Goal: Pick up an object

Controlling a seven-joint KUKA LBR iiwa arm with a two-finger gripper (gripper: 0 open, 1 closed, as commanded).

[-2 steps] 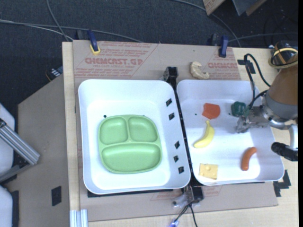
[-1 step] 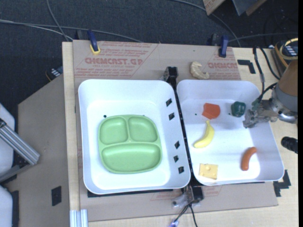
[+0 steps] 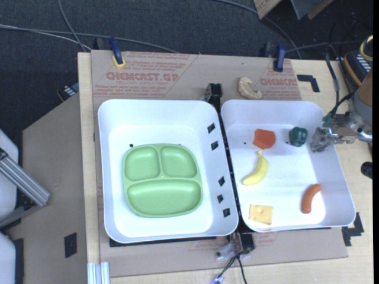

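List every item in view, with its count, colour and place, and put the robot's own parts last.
white bins: 2, white, side by side on the bench
divided plate: 1, light green, three compartments, in the left-hand bin
toy banana: 1, yellow, middle of the right-hand bin
red block: 1, red-orange, right-hand bin, above the banana
green ball-like object: 1, dark green, right-hand bin, near the far right wall
toy sausage: 1, orange-red, right-hand bin, near right
cheese-like slab: 1, yellow, right-hand bin, near edge
tan object: 1, beige, on the cardboard behind the bins
clamps: 2, blue and yellow, far edge of the bench
pincer: 1, grey metal, at the right-hand bin's right rim beside the green object
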